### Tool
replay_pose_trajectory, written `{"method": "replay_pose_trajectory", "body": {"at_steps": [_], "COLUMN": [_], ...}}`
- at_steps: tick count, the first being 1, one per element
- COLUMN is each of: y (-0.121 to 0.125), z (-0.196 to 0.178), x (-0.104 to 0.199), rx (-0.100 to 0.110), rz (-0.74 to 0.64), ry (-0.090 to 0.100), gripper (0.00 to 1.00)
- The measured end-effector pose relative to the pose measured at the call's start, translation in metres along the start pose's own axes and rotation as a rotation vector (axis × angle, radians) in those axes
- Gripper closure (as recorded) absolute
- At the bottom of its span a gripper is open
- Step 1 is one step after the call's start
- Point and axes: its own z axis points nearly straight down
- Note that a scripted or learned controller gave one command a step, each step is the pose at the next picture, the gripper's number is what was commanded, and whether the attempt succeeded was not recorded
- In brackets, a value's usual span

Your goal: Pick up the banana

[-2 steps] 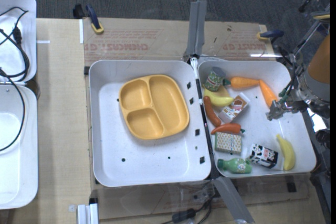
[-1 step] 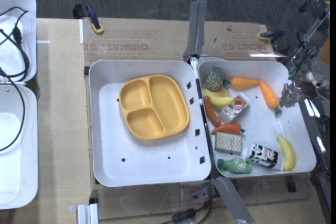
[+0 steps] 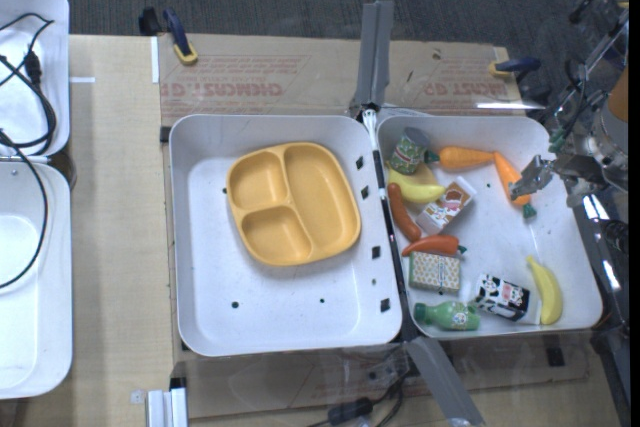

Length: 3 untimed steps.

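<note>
A milk carton [image 3: 502,297] sits beside the banana [image 3: 545,290], at six o'clock from the open, empty gripper [image 3: 533,177].

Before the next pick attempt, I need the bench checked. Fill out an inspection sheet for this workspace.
Surface: wooden bench bearing two white bins, left bin and right bin.
Job's things: two bananas in the right bin, one near the divider, one by the right wall.
Clutter: yellow divided plate in the left bin; in the right bin carrots, a green bottle, a milk carton, small boxes.
Grippers: gripper over the right bin's right side, near an orange carrot; finger state unclear.
Cables: black cable on white tubs at far left.
Surroundings: blue clamps on the bench's back edge, dark carpet beyond.
</note>
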Motion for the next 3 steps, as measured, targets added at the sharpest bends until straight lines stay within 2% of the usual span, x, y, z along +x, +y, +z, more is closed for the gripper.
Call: {"method": "replay_pose_trajectory", "body": {"at_steps": [1,2,3], "y": [0.0,-0.014,-0.072], "z": [0.0,-0.053,0.008], "x": [0.0,0.016,-0.016], "rx": [0.0,0.0,0.002], "rz": [0.0,0.156,0.043], "ry": [0.0,-0.001,0.002], "gripper": [0.0,0.0,0.0]}}
